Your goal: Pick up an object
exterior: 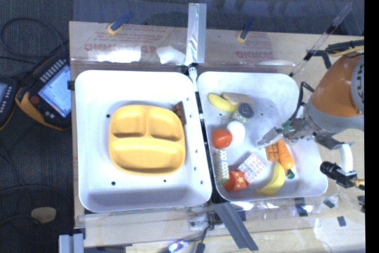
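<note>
We see the gripper [273, 136] low in the right bin [269, 83] (near its right edge), fingers spread, above the carrot [286, 154].

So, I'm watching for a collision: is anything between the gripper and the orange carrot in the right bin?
Nothing visible stands between them. The gripper hangs over bare floor of the right white bin, just left of the orange carrot. The yellow banana lies below the carrot, off that short path.
</note>
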Motion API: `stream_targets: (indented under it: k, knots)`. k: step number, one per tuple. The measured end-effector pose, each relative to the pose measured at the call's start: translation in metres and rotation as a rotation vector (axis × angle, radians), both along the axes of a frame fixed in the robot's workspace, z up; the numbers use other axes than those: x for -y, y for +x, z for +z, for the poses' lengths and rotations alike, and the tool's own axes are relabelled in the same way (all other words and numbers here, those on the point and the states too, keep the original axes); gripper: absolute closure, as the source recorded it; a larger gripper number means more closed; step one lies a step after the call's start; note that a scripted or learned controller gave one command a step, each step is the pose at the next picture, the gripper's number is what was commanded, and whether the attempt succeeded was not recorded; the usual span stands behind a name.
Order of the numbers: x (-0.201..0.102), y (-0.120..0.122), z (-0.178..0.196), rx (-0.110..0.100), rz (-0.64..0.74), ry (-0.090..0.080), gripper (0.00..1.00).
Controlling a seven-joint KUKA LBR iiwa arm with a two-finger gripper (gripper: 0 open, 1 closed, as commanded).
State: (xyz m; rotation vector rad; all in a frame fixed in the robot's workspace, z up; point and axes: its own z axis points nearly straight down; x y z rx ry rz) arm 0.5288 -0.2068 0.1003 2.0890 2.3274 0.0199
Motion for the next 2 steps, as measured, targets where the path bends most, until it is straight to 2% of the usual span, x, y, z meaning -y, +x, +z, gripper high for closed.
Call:
stream_targets:
  k: [1, 2]
  knots:
    - [-0.002, 0.001, 0.009, 0.001, 0.002, 0.003, 1.0]
    - [-0.046, 0.0, 0.124, -0.021, -0.148, -0.001, 1.0]
